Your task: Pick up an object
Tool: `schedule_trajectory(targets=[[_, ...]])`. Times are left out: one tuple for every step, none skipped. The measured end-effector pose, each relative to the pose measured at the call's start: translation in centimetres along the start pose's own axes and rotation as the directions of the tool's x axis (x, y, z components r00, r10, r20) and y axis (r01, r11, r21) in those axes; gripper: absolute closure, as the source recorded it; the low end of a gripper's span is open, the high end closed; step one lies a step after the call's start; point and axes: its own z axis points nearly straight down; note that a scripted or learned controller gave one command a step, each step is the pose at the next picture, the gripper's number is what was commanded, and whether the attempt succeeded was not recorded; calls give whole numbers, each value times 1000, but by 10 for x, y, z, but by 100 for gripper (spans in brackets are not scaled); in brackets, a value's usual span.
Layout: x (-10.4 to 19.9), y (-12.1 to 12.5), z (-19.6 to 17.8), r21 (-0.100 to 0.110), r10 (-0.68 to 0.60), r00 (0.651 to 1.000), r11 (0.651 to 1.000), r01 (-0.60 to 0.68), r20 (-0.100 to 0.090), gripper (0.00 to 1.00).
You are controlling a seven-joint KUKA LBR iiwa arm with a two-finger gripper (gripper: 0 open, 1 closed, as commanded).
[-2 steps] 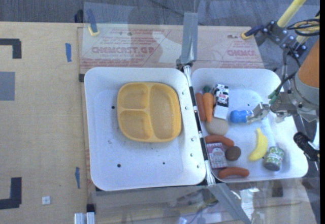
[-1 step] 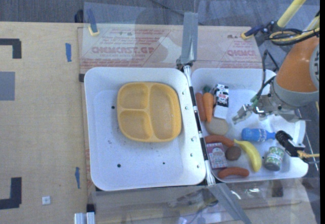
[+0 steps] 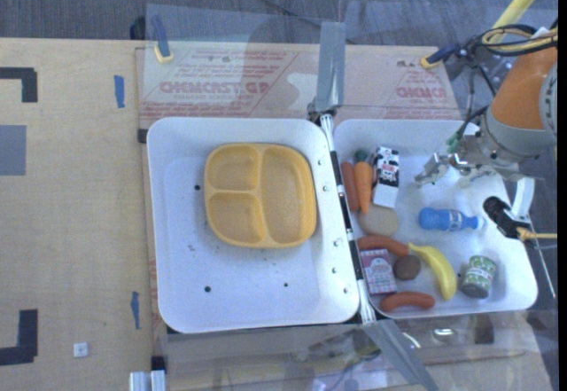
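A: Camera view, lettering first. What could be read?

B: The cardboard sheet (image 3: 232,79) behind the bins carried red print, too blurred to spell out with confidence. In the right bin (image 3: 518,292), the small black-and-white carton (image 3: 385,169) bore dark patches on white, and the pink packet (image 3: 378,272) and the green-labelled can (image 3: 478,276) had printing too small to read.

A: And the objects to be picked, with their axes?

B: All lay in the right bin. The blue bottle (image 3: 449,220) lay on its side near the bin's middle, its long axis across the view, pale cap toward the right. The two carrots (image 3: 357,186) lay side by side against the left wall, long axes running up and down the view, green tops toward the far edge. The banana (image 3: 438,267) curved from upper left to lower right. One sausage (image 3: 383,245) slanted just left of the banana; another (image 3: 407,301) lay near the front wall. The left bin (image 3: 168,230) held a yellow divided plate (image 3: 260,195).

A: The gripper?

B: The gripper (image 3: 440,166) hung over the far part of the right bin, above and apart from the blue bottle. Its metal fingers (image 3: 431,171) appeared slightly spread, with nothing between them.
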Motion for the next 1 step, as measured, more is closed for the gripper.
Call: schedule_trajectory(targets=[[13,-65,0,0,-96,995,995,96,11,0]])
